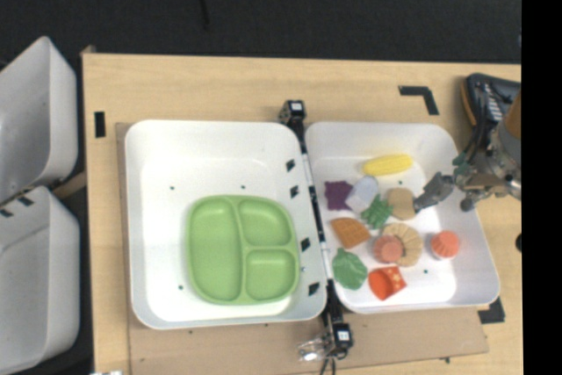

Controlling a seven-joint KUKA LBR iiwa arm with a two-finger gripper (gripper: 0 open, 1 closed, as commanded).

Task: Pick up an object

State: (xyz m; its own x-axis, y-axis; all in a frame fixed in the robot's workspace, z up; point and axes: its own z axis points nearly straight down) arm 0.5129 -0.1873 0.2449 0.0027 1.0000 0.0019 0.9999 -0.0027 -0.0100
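The right bin [465,277] holds several toy foods: a yellow corn cob [388,164], a purple piece [337,193], a pale lavender piece [362,191], a dark green piece [378,212], a tan round [401,202], an orange slab [350,232], a pink-and-tan round [395,246], an orange-red ball [445,244], a green leaf [349,270] and a red pepper [386,282]. My gripper [448,196] hangs over the bin's right side, open, with nothing between its fingers. One fingertip [428,191] is just right of the tan round.
The left bin [149,189] holds a green three-part plate [241,248]. A black clip [292,111] sits at the top of the wall between the bins, and another [338,334] at its bottom. White blocks [31,127] stand off the bench's left edge.
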